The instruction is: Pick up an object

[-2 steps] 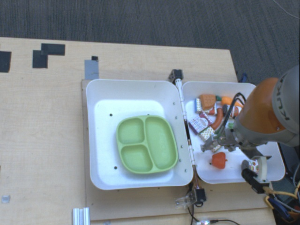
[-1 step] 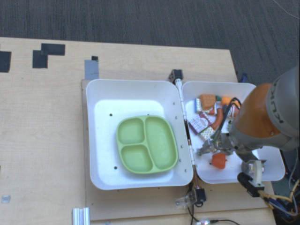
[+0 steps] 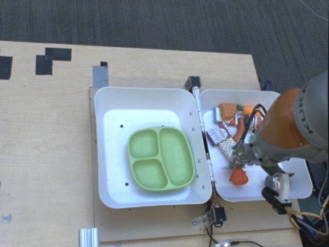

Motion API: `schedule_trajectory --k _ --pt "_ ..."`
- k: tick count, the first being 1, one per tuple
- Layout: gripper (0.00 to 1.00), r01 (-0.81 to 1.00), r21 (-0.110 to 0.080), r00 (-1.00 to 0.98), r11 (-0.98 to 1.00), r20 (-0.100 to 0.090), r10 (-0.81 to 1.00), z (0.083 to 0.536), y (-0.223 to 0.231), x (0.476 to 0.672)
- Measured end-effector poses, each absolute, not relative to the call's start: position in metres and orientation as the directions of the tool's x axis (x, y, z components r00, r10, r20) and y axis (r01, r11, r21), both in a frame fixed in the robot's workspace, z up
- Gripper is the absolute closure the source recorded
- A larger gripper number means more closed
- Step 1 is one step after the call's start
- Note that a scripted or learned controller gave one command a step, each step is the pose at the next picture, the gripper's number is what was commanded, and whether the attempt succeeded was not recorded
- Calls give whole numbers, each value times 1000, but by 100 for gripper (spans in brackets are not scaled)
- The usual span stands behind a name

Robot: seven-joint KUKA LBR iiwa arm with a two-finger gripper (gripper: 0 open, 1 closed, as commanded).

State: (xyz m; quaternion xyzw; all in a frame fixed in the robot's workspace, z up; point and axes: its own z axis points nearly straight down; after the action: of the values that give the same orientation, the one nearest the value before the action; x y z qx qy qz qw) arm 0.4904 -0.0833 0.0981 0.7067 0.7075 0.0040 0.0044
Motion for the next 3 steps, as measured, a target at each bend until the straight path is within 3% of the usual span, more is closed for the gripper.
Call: schedule_trajectory --k 1,2,3 --pt "100 1000 4 -5 5 0 1000 185 -39 582" --pt "0 1000 3 -5 5 0 1000 185 -39 582" --pt "0 1000 15 -4 5 -5 1000 99 -85 584"
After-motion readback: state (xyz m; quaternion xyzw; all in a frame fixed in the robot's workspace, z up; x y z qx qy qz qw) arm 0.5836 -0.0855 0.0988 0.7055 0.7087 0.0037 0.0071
